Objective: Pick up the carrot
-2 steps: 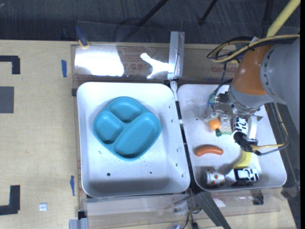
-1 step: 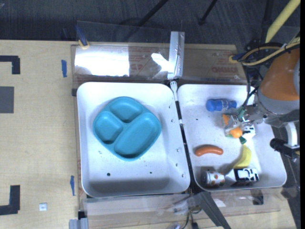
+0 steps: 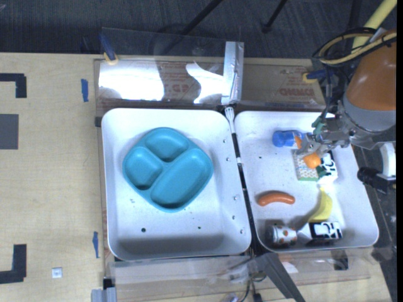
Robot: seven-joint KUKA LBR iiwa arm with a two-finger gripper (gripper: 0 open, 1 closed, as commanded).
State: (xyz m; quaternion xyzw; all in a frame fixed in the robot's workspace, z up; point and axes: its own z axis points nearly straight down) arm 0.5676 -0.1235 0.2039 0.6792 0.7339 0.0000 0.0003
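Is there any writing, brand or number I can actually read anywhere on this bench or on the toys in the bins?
None reads clearly.
Red lettering on the clear panel behind the bins: too blurred to quote.
Red print on the cardboard strip behind the right bin: too blurred.
Label on the small can: too small.
Black-and-white carton: pattern only, nothing legible.
Card under the gripper: nothing legible.
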